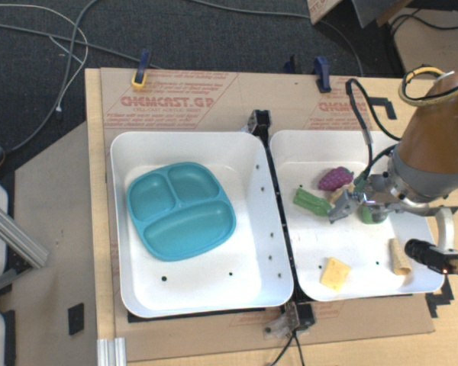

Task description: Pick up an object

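The left bin [137, 227] holds a teal tray [182, 210] with three compartments, lying flat near the bin's middle. The right bin [320, 149] holds the loose items. A green block [311, 202] lies at its left-centre, long axis running from far-left to near-right. Just beyond it sits a purple grape bunch [334, 178]. A yellow wedge [335, 273] lies toward the near edge. The gripper [345, 204] is low over the bin, just right of the green block; whether its fingers are open or closed cannot be told. A tan piece [398, 256] lies near the right wall, long axis running near to far.
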Tool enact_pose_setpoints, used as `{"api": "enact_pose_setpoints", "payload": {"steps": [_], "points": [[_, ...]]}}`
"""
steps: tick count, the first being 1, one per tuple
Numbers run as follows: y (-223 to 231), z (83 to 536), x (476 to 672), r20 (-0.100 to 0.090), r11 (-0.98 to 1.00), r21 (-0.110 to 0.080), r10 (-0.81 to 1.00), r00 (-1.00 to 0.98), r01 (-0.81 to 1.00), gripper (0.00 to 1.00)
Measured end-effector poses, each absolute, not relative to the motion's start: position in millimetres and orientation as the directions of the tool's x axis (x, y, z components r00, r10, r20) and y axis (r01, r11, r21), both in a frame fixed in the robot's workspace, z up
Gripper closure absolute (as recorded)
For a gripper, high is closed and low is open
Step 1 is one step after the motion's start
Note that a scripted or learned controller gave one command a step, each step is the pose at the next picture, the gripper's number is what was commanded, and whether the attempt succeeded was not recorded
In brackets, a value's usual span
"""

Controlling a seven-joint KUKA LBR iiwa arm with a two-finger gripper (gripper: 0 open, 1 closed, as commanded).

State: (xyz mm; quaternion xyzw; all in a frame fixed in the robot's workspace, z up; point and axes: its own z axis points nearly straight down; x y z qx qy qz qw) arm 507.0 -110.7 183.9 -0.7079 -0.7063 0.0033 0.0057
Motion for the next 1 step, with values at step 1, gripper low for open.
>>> {"api": "enact_pose_setpoints", "payload": {"steps": [1], "points": [[-110.6,188.6,509.7,0.002,0.0,-0.002,1.0,0.0,1.0,0.0]]}}
